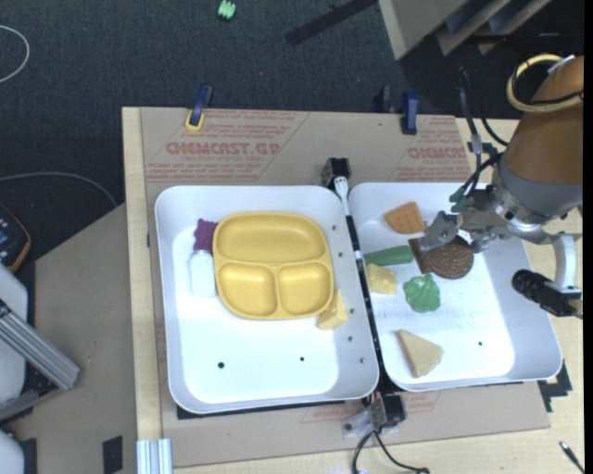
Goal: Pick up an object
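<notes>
Two white bins; one yellow divided tray. Brown cookie, round, no long axis, under gripper; grip state unclear.

bench: brown board, red print | clamps: yellow far-left edge, blue far-right edge | floor: dark carpet, green scrap, white cable

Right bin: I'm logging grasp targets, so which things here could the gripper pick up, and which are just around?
Candidates in the right bin:
brown disc, under the gripper
orange cracker
green stick
green lump
two tan wedges

Just around:
yellow divided tray
blue clamps
</notes>
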Available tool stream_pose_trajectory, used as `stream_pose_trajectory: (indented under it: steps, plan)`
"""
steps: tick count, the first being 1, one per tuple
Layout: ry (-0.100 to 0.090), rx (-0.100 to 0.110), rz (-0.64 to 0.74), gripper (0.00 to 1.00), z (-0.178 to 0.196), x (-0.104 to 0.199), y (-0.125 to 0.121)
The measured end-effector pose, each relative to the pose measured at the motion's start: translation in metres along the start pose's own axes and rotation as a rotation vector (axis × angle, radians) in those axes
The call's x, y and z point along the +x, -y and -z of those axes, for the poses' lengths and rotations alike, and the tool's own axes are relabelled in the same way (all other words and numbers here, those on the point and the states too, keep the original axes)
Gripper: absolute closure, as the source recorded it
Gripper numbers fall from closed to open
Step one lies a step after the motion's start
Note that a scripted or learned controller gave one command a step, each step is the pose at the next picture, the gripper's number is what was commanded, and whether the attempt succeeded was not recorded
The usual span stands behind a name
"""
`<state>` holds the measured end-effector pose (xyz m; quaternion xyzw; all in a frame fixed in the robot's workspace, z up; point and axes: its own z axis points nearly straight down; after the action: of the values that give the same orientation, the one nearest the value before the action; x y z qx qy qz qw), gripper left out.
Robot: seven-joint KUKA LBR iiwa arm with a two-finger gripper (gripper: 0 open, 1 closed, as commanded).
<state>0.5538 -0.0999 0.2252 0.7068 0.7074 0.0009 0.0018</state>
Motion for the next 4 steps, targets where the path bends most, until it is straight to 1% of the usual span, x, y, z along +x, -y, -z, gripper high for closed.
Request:
stream_pose_trajectory:
  steps: [1,2,3,4]
  plan:
    - [-0.001,0.000,0.004,1.00,-0.010,0.039,-0.031]
    - [-0.002,-0.002,0.006,1.00,0.004,0.086,-0.055]
    - [-0.002,-0.002,0.005,1.00,0.008,0.129,-0.082]
    - [0.000,0.000,0.000,1.00,0.001,0.131,-0.088]
